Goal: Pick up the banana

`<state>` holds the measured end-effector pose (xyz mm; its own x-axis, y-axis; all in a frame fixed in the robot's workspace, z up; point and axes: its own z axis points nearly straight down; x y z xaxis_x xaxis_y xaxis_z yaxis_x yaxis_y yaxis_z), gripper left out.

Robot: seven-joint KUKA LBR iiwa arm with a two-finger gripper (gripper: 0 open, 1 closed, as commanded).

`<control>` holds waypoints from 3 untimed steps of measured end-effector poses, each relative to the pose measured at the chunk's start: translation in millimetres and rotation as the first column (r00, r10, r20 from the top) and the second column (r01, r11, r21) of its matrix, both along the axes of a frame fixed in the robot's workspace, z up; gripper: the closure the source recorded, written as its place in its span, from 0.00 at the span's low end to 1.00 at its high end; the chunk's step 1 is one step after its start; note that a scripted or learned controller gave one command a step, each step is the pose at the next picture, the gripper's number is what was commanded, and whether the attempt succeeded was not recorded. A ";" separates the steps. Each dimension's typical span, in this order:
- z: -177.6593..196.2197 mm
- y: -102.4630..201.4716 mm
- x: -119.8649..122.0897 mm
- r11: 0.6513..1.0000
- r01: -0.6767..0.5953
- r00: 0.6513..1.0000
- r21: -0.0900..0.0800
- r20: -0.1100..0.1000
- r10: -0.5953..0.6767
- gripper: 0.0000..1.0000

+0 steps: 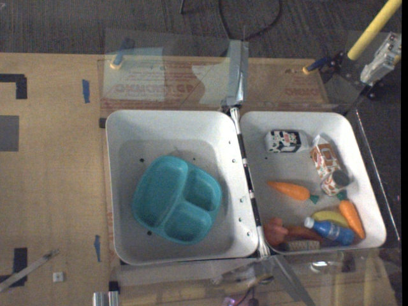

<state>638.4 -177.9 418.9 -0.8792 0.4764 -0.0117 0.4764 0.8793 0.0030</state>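
Observation:
The banana (329, 216) is a small yellow piece lying in the right bin (361, 146), near its front right corner. A blue bottle with a white cap (331, 231) lies across its near side and hides its lower edge. An orange carrot (352, 218) lies touching or just beside the banana's right end.
The right bin also holds a black-and-white milk carton (284, 141), a red-and-white carton (326, 164), a second carrot (290, 190) and brownish-red toy food (279, 230) at the front. A teal divided plate (178, 198) lies in the left bin (127, 139). A yellow rod (376, 23) slants at top right.

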 end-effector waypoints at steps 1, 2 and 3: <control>-3.8 21.2 -28.8 1.000 0.000 1.000 0.002 -0.005 0.000 1.00; 18.8 33.7 -15.2 1.000 -0.020 1.000 0.000 -0.001 0.020 1.00; -120.4 21.2 0.4 0.945 -0.327 0.945 0.001 -0.007 0.327 1.00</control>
